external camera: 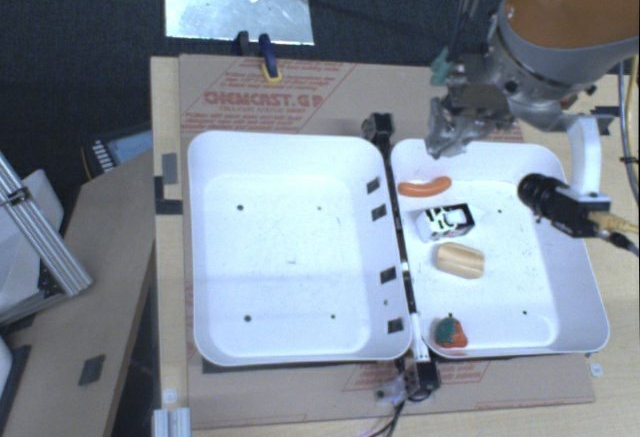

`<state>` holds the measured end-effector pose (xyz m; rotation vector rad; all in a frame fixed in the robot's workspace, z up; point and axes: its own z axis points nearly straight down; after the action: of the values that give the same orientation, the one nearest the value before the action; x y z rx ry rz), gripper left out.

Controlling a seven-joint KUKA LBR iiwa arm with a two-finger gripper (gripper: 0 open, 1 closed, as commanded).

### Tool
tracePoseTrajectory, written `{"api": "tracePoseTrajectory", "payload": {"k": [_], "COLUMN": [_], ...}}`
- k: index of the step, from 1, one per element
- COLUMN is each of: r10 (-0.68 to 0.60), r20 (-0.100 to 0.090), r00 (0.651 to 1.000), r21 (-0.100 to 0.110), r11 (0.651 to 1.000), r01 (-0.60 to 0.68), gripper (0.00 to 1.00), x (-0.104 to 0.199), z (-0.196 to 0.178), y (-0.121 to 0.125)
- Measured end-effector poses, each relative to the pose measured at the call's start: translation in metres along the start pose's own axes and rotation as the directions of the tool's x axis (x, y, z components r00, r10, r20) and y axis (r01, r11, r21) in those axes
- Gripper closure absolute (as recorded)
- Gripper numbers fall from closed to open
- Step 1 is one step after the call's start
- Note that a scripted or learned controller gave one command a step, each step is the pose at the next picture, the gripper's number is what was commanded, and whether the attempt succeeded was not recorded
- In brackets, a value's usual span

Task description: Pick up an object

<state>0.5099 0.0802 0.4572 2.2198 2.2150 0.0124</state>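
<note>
The right bin [560, 325] holds an orange hot dog sausage [425, 188] near its back left. Just in front of it lies a small black and white object [448, 219], then a tan bread roll [459, 260]. A strawberry [449, 332] sits in the bin's front left corner. My gripper [446, 143] hangs above the back left of the right bin, just behind and slightly right of the sausage. I see nothing between its fingers.
The left bin [290, 245] stands beside the right one, joined by a black clipped divider [397, 240]. A black cylindrical fitting [555, 202] on a white bracket reaches over the right bin's right side. Cardboard lies under both bins.
</note>
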Motion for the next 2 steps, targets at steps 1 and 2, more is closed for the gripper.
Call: {"api": "tracePoseTrajectory", "payload": {"k": [1,2], "r10": [-0.007,0.003], "r20": [0.002,0.003], "r00": [1.0,1.0], "r21": [0.01,0.016], "r11": [1.0,1.0], "r01": [0.007,-0.003], "gripper": [1.0,1.0], "x": [0.027,-0.034], "z": [0.077,0.135], "y": [0.051,-0.011]}}
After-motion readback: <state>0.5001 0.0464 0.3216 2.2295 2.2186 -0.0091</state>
